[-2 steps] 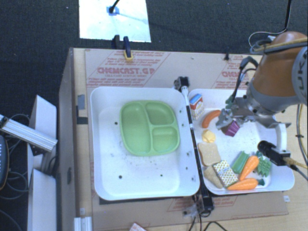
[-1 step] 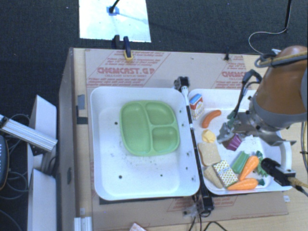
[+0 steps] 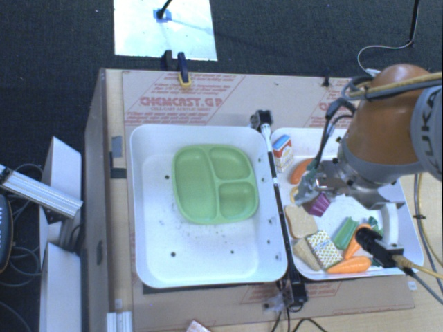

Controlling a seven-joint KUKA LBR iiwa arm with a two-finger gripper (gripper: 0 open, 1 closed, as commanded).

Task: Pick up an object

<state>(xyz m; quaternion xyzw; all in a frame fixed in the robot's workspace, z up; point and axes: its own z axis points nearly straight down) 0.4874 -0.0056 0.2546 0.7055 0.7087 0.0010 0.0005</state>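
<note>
My gripper (image 3: 309,188) hangs over the left part of the right bin (image 3: 410,263), below the arm's orange band (image 3: 387,113). A small purple object (image 3: 320,204) lies right beside and just under the gripper's tip; whether they touch is unclear. Around it in the bin are a small milk carton (image 3: 282,149), an orange piece (image 3: 301,171), a slice of bread (image 3: 300,221), a patterned square block (image 3: 324,248), a green piece (image 3: 344,231) and an orange carrot (image 3: 349,265).
The left bin (image 3: 156,254) holds a green divided plate (image 3: 214,184). A black rail (image 3: 274,192) runs between the two bins. Cables (image 3: 374,244) trail over the right bin's near right corner.
</note>
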